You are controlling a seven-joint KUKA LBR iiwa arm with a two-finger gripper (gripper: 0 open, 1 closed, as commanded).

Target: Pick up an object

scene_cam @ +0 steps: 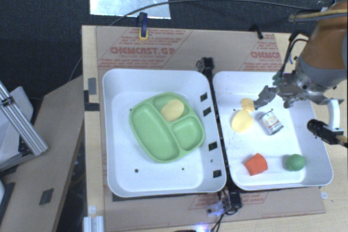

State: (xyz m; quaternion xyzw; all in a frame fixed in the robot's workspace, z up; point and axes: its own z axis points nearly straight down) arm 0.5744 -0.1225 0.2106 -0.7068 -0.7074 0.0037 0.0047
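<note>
In the right bin (310,182) lie a pale yellow lemon-shaped object (242,121), a small yellow piece (247,104), a small silver can with a printed label (270,121), an orange-red block (255,164) and a green ball (294,162). My gripper (265,96) hangs over the upper middle of this bin. It is just right of the small yellow piece and a little behind the can. I see nothing held in it.
The left bin (125,171) holds a green divided plate (157,141) with a yellow object (173,110) in its top compartment. A black divider strip (215,122) runs between the bins. The grey and orange arm (326,51) covers the right bin's far right corner.
</note>
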